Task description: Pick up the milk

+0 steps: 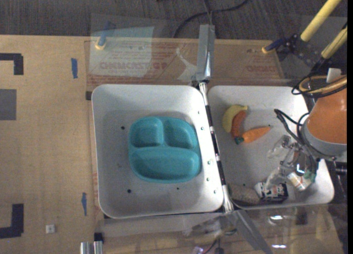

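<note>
Jaws [287, 162]: state cannot tell, mechanism blurred. Position: just above milk [274, 190], which lies tipped at right bin [325, 192] near edge. Carrot [255, 134], banana [234, 117] farther from milk. Risk: carton tilted against wall; grip may slip.

From my seat, the carrot [255, 134] lies up and to the left of the gripper [287, 165], with the banana [232, 116] just beyond it, touching the carrot's near end. Far to the gripper's left, in the other white bin [105, 137], sits a teal divided plate [164, 149].
</note>
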Controlling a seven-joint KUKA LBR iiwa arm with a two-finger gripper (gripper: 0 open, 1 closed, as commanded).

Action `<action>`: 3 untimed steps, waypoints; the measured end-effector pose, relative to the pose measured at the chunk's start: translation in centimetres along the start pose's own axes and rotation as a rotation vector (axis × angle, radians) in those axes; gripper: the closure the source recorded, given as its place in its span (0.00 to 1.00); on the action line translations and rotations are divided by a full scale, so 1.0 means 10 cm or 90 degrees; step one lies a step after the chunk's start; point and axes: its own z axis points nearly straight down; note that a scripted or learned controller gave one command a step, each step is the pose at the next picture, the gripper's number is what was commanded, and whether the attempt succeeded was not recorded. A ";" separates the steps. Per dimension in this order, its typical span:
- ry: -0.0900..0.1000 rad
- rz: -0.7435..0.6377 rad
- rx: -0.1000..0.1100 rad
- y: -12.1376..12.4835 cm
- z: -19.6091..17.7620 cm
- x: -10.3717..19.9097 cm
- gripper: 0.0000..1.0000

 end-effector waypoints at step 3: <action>-0.004 -0.171 0.000 -0.18 -1.82 -1.00 0.00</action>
